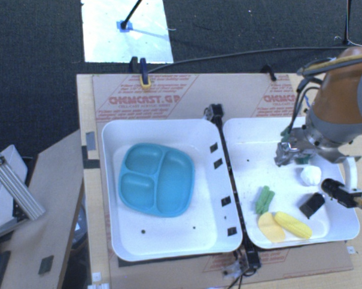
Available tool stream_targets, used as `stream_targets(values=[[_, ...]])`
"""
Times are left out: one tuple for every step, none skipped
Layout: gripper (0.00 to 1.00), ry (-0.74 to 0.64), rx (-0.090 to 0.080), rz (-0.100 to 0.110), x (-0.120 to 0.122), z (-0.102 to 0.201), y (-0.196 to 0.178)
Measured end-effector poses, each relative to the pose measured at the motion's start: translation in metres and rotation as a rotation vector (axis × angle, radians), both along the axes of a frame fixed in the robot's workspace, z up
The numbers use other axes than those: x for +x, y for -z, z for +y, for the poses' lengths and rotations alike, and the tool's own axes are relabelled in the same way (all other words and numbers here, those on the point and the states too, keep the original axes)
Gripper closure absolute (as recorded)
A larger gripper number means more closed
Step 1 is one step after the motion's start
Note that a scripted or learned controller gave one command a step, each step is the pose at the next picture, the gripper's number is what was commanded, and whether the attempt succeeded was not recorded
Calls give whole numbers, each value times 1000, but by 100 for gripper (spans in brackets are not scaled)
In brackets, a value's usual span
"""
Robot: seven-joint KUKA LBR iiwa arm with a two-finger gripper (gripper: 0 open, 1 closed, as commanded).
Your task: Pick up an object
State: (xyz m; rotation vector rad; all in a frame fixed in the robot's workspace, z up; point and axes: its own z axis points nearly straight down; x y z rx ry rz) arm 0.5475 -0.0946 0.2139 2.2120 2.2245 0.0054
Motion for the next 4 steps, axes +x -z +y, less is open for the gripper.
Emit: stream_targets(values=[[100,0,0,4,2,0,-26],[100,-4,2,7,5,50,-13],[100,-5,3,8,7,108,-1],[100,-6,3,7,10,164,-11]])
